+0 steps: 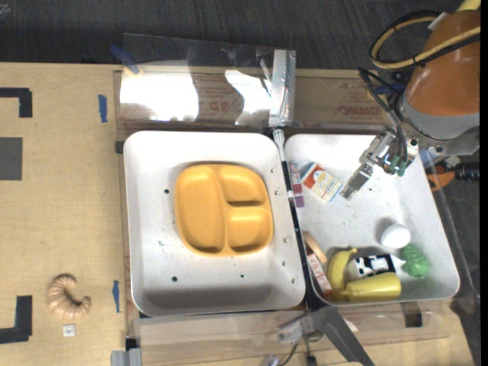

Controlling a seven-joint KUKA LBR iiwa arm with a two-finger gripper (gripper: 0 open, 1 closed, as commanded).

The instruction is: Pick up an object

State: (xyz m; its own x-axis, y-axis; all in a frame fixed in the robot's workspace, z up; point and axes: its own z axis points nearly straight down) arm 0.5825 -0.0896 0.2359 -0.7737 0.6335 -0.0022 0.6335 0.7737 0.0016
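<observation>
Heaped at the right bin's (442, 227) near edge lie a yellow banana (372, 287), a black-and-white toy (379, 264), a green lump (415, 263) and a white ball (395, 236); the gripper (352, 189) hangs above the small card (320, 181), nothing visibly between its fingers, open or shut I cannot tell

yellow divided tray (223, 207) sitting in the left bin (145, 158), gripper (352, 187) hanging over the right bin (438, 227), small carton (320, 181) just beside it, toys piled near the front
</observation>
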